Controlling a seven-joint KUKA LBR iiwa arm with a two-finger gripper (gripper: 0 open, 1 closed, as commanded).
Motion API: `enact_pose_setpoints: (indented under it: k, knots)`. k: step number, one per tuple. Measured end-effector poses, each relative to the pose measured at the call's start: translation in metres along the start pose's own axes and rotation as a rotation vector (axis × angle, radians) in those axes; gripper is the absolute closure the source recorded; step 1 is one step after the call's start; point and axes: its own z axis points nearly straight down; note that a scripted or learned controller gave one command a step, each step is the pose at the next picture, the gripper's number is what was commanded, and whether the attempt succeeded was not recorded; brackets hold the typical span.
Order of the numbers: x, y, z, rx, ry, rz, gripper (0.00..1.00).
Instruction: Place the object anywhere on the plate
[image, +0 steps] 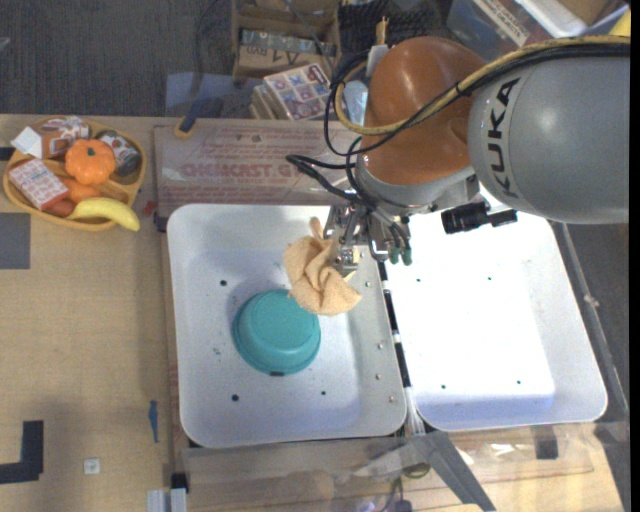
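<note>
The arm (480, 120) reaches in from the right, its orange band over the far edge of the left bin (200, 390). The jaws (352, 250) hang low near that bin's far right corner, right at the divide with the right bin (500, 330). A crumpled tan cloth (318, 275) bunches up against them, its top corner rising to the fingertips; it looks pinched there, though the dark metal crowds the spot and I cannot tell for sure whether the jaws are closed on it. The cloth's lower edge droops onto the rim of a teal plate (277, 333), which sits upside-down-bowl-like in the middle of the left bin, just nearer and to the left. Over at the bench's far left corner, a yellow tray (20, 190) carries a banana (105, 211), a small pumpkin (90, 160) and a few packets.
</note>
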Motion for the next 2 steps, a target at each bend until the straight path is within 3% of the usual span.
enact_pose_setpoints:
  k: [1,2]
  knots:
    - [0.0175,0.0491,-0.0116,0.0,0.0,0.002,1.0]
    - [0.0174,0.0489,-0.012,0.0,-0.001,0.002,0.0]
